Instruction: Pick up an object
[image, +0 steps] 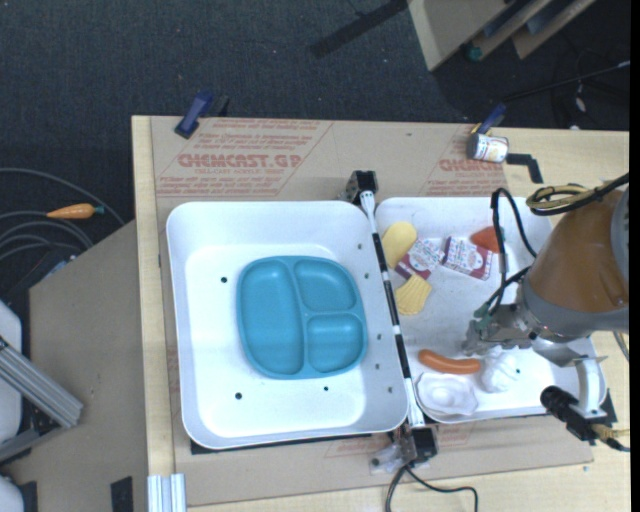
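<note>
Camera view detail is lost at the near edge of the right bin (520, 408), where a white cup-like piece (447, 396) at 6 o'clock and a white lump (497, 373) at 5 o'clock blend into the white floor and are hard to outline. Just beyond them, an orange sausage (450, 362) is seen lying flat, pointing 3 to 9 o'clock. The gripper (490, 336) is lowered into this bin at about 4 o'clock, just beside the sausage's right end and above the white lump. Whether it is spread or closed cannot be told, since it is masked by the wrist, and nothing is seen clamped in it. The arm (585, 270) is cut off by the picture's right edge, and the bin's 3 o'clock wall is hidden by it.

Farther back, a yellow piece (413, 293) is placed at 9 o'clock against the dividing wall, and a second yellow piece (400, 238) at 11 o'clock. Two red-and-white packets (455, 255) are laid at 12 o'clock, with a red item (486, 238) at 1 o'clock partly covered by a black cable.

The left bin (200, 260) is occupied by a blue divided tray (300, 315), set at its centre.
</note>
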